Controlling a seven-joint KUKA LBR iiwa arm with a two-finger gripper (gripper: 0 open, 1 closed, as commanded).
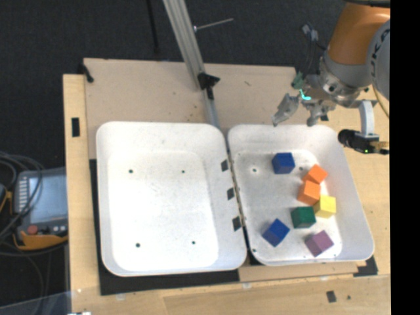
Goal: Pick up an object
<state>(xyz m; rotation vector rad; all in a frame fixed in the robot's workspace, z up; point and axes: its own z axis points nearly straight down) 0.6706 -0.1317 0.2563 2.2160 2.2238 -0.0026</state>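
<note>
**Q:** What does the scene show, reading from the left edge across?

**A:** A handheld control unit (41,202) with cables sits at the far left, off the bench. Next comes the left bin (164,195), bare white inside. A metal rail (187,44) slants down from the top centre to the seam between the two bins.

**Q:** And the task's objects?

**A:** All seven blocks lie in the right bin (354,241), in the lower right of the frame. A blue cube (283,163) sits alone near the bin's upper middle. Toward the right wall, two orange blocks (312,184) touch, one above the other, with a yellow block (326,206) just below them and a green block (303,216) just beside it. A second blue block (276,231) and a purple block (319,242) lie nearest the bottom rim, apart from each other.

**Q:** Where is the arm?

**A:** In the upper right of the frame. The gripper (299,113) hangs over the bin's top rim, above all the blocks and touching none. Its two fingers stand spread apart with nothing between them, a stance that suits an approach.

**Q:** Which block looks easiest?

**A:** Likely the upper blue cube: it is the closest to the gripper and stands clear of its neighbours, leaving room for a finger on each side. The clustered orange, yellow and green blocks would probably crowd the fingers.
</note>
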